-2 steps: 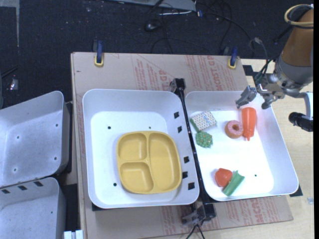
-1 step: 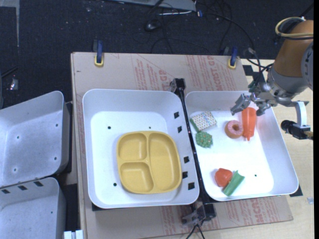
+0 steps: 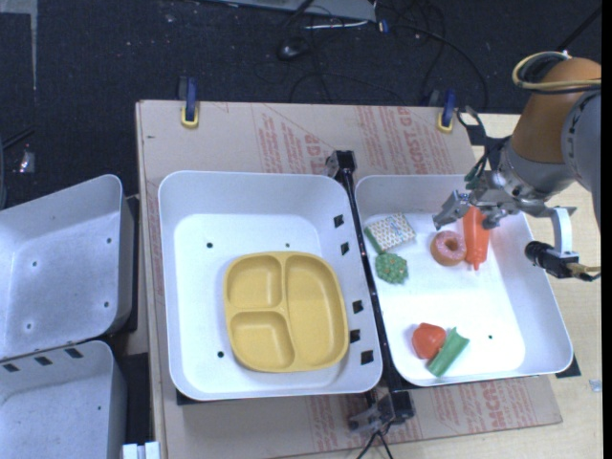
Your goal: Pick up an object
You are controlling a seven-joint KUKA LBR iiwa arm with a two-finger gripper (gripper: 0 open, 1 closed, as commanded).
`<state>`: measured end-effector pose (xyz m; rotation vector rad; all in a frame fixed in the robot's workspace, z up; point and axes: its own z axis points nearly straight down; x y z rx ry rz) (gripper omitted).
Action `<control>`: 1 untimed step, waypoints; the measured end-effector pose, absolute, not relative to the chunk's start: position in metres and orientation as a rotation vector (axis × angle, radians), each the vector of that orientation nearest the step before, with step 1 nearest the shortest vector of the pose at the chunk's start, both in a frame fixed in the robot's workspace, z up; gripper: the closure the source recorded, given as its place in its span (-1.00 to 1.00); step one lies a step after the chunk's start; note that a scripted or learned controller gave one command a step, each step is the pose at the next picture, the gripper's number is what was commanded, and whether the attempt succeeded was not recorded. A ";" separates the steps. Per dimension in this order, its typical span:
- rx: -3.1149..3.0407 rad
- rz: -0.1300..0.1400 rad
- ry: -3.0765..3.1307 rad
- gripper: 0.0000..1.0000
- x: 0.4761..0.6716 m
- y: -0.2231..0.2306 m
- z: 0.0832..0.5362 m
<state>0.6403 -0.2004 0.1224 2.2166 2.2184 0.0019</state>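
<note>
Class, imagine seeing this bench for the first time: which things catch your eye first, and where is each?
The yellow divided tray lies in the left bin. In the right bin, the claw hangs over an upright orange carrot beside a donut.

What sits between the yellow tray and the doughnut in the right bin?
In the camera view, the black divider where the bins meet, then the green broccoli piece and the checkered packet, lie between the yellow tray and the doughnut.
</note>
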 end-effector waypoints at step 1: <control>2.209 0.008 2.216 1.00 0.642 -0.200 0.136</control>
